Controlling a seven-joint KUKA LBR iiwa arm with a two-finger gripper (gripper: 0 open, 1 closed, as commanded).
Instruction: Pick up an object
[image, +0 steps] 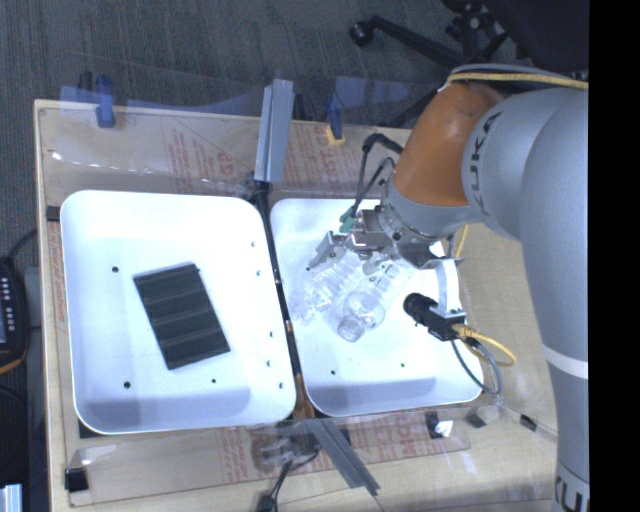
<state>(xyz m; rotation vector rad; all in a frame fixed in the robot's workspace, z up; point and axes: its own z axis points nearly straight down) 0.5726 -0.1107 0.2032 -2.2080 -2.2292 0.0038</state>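
Observation:
A clear plastic bottle-like object (352, 303) lies in the right bin (420, 385), near its middle; it is see-through and hard to outline. My gripper (345, 250) hangs over the upper part of that bin, just above and up-left of the clear object, and its tip overlaps the object's upper end. I cannot tell whether it touches the object. A dark ribbed rectangular slab (181, 315) lies flat and slightly turned in the left bin (90, 225), far from the gripper.
The two bins meet at a raised divider (282, 310) running front to back. A black cable fitting with yellow wire (440, 318) hangs from the arm over the right bin's right side. Blue clamps (103, 108) sit on the bench's far edge.

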